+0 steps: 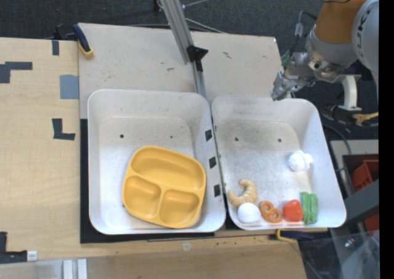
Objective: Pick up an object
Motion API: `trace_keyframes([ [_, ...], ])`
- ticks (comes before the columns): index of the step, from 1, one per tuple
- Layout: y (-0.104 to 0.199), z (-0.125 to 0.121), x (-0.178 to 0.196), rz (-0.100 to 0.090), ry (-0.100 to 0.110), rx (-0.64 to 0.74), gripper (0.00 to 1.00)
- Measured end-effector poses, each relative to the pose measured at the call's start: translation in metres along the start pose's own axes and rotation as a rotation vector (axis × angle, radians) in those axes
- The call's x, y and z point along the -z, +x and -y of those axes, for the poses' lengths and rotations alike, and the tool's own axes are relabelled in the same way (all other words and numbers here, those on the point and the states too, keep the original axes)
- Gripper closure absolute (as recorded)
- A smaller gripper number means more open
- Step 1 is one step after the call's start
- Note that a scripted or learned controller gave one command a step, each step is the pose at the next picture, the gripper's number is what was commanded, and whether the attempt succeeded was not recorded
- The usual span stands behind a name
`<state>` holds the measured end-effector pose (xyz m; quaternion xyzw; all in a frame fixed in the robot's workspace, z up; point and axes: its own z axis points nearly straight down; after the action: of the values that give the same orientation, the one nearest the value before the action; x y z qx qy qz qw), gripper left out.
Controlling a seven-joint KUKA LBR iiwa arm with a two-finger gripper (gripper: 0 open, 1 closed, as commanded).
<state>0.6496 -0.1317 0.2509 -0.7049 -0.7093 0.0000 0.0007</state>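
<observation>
The right bin (271,114) holds several small toy foods along its near edge: a tan croissant (244,192), a white egg (249,212), a brown pretzel (270,210), a red piece (293,210) and a green piece (309,207). A white puffy lump (300,161) lies nearer the right wall. My gripper (280,91) hangs over the bin's far right rim, well away from all of these items. I see nothing between its fingertips.
In the left bin (104,148) lies a yellow divided tray (164,186). A grey metal pole (178,22) slants down to the gap between the bins. Cables and a red box (369,173) sit to the right of the bench.
</observation>
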Motion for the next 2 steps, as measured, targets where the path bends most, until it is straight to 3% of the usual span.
trace_keyframes([
  [2, 0.106, 0.016, 0.0, -0.001, 0.001, 0.001, 1.0],
])
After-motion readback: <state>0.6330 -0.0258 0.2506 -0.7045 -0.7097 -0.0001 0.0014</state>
